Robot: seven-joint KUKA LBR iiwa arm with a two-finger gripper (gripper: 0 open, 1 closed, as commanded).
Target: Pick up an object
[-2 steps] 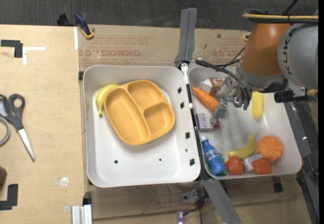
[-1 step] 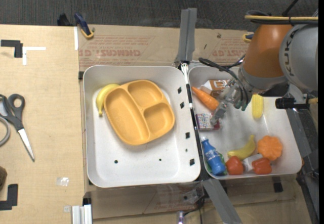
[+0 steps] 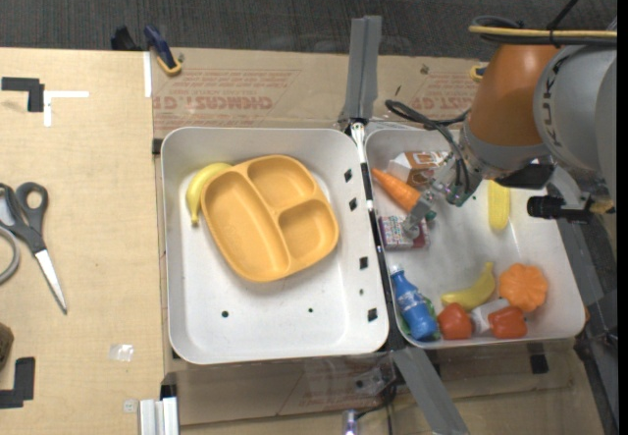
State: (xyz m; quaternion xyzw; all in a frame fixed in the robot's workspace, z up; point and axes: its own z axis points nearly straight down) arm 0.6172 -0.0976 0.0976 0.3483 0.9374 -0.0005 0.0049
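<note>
While I scan from the left side of the bench, I see a pair of scissors (image 3: 34, 227) lying on the bare wood, well apart from both bins and no part of the job. Next comes the left bin (image 3: 196, 325), which holds an orange divided plate (image 3: 270, 217) tilted across it, with a yellow banana (image 3: 201, 186) tucked just beside the plate's upper left edge. Nothing there is being reached for.

Across the divider sits the right bin (image 3: 559, 325), where the pickable clutter lies. Along its left side I make out a carrot (image 3: 397, 190), a small printed packet (image 3: 402, 232) just below it, and a blue bottle (image 3: 412, 307) near the front corner. Further right along the front wall are a red toy (image 3: 454, 321), a small yellow banana-like piece (image 3: 474, 288), another red piece (image 3: 507, 323) and an orange fruit-like toy (image 3: 523, 286). A yellow corn-like piece (image 3: 498, 205) lies nearer the back.

My gripper (image 3: 432, 202) is down inside this bin, its tip just beside the carrot and over the packet, with the arm's orange band above it. I judge it narrow at the tip, though I cannot tell for sure how the fingers stand, and I see nothing between them.

So as I read it, the approach is made but no object is lifted; the grasp and the raise are left.
</note>
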